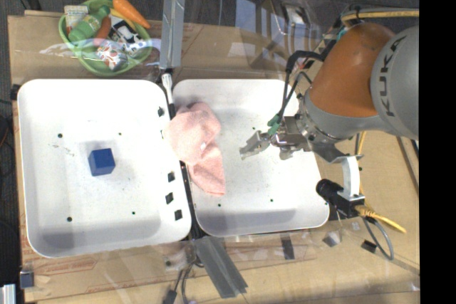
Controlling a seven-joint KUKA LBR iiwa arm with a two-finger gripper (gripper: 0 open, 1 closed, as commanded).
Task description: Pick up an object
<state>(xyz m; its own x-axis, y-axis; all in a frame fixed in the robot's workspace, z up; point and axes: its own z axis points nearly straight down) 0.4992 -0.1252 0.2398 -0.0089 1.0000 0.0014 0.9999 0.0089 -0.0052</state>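
Nothing had been picked up: the gripper (251, 146) hung over the right bin (299, 213) with fingers apart and bare, the pink cloth (197, 144) lay just beside it, the blue cube (102, 161) well apart.

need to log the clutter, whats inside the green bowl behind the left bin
The green bowl holds a heap of small items: an orange carrot-shaped piece on top, a green piece, and some printed packets. Whatever lies beneath that heap, and the bowl's bottom, is covered.
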